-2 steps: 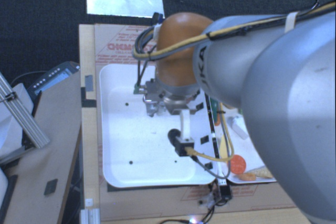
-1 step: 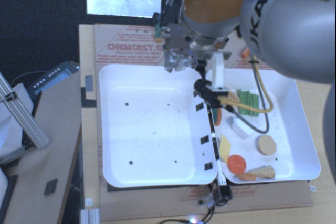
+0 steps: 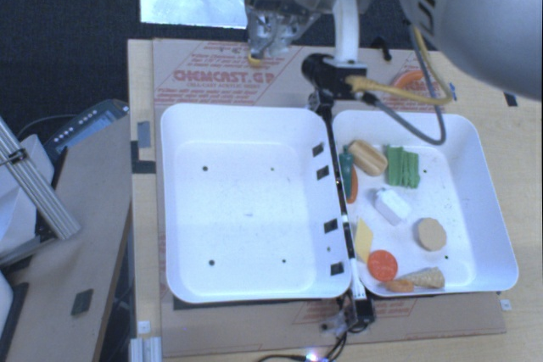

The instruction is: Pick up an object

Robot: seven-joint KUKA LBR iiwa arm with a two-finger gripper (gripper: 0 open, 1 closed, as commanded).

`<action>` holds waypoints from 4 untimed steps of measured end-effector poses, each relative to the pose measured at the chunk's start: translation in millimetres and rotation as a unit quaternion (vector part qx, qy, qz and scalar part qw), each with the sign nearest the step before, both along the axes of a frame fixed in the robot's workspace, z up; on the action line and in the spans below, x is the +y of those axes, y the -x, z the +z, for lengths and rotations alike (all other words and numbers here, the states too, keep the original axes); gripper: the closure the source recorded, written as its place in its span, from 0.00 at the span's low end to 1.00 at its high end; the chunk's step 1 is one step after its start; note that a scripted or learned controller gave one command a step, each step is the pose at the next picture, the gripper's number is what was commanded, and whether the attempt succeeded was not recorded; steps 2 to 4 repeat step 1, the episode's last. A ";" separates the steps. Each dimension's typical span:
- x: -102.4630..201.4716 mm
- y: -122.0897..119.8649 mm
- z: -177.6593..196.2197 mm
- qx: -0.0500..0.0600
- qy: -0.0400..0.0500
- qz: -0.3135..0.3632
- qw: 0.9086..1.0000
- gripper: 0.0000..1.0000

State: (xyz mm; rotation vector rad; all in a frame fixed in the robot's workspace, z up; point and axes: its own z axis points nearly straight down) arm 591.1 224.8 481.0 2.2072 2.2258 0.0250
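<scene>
My gripper [image 3: 257, 55] hangs high over the bench's far edge, behind the left bin [image 3: 174, 182]. A small yellow piece [image 3: 254, 60] shows at the tips of its fingers, which look shut on it. The right bin [image 3: 484, 182] holds several toy foods: a tan bread roll [image 3: 367, 157], a green ridged piece [image 3: 403, 166], a red and green pepper [image 3: 348, 175], a white block [image 3: 392, 206], a tan disc [image 3: 430, 234], a yellow wedge [image 3: 363, 240], a red tomato [image 3: 382, 265] and a cone-shaped piece [image 3: 422, 277].
A black divider with clips [image 3: 338, 199] runs between the two bins. A yellow cable [image 3: 399, 91] and a grey hose loop over the right bin's far rim. The arm's big grey body [image 3: 475, 4] fills the upper right. A metal rail [image 3: 34, 191] leans at the left.
</scene>
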 end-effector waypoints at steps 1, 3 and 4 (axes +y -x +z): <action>9.4 18.8 -182.2 0.014 0.005 -0.004 1.000 1.00; 9.4 18.8 -182.2 0.014 0.005 -0.004 1.000 1.00; 9.4 18.8 -182.2 0.014 0.005 -0.004 1.000 1.00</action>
